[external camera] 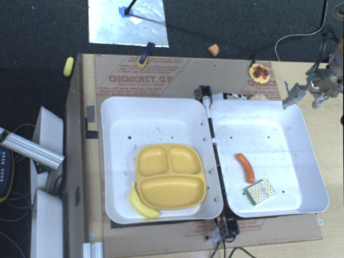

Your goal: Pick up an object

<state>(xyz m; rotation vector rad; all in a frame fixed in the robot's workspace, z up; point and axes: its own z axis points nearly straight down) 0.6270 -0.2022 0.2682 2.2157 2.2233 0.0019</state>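
Far left of the gripper (304,94), a yellow divided plate (171,175) lies in the left bin (115,144), with a banana (141,203) touching its lower-left edge, long axis running down and to the right. Nearer the gripper, below and to its left in the right bin (301,144), a sausage (245,167) lies with its long axis slanting down-right; just below it sits a small patterned packet (259,191), tilted. Both bins rest on a cardboard-covered bench (161,77) over dark floor. The arm enters at upper right, the gripper apparently above the right bin's far corner, its two fingers spread and holding nothing.
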